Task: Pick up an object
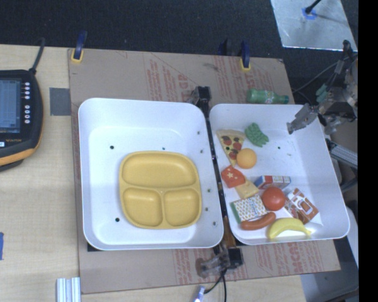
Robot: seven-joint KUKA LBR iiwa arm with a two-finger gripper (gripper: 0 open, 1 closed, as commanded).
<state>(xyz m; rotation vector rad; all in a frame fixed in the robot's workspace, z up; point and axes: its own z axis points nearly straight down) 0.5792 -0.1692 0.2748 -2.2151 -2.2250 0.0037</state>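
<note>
Nothing had been picked yet: the end effector (300,119) hung at the right bin's (315,168) upper right edge, its grip impossible to make out, while the toy food, orange (246,158) and tomato (273,198) included, lay untouched lower in that bin.

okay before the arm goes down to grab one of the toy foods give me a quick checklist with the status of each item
1. Gripper over the right bin: ok, it sits above the bin's upper right part.
2. Gripper free of objects: ok, nothing seen between its tips.
3. Finger opening: cannot tell.
4. Isolated target available: ok, the green toy lies apart and nearest.
5. Crowded lower pile, tomato, sausage, banana touching: not ok for a clean grasp.
</note>
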